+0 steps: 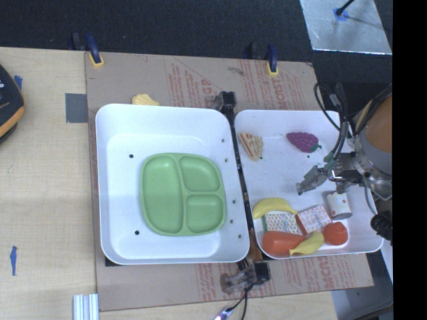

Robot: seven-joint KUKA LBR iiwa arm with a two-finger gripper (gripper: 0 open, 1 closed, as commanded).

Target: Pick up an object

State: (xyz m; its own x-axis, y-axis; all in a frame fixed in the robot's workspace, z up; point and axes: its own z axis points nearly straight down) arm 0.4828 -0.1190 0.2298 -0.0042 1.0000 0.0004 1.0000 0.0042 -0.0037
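A small grey-white cylinder [338, 205] lies in the right white bin [273, 122], just below and right of the claw [313, 179]. The claw's two dark fingers are spread, holding nothing. Toy foods sit nearby.

Grey arm [373, 162], orange band, black cables, metallic end effector [313, 179]

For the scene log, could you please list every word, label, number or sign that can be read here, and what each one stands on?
None can be read for certain.
Red print on the cardboard sheet under the bins: too faint and blurred to read.
Print on the small packet in the right bin: too small to read.
Patterned card beside it: no letters can be made out.
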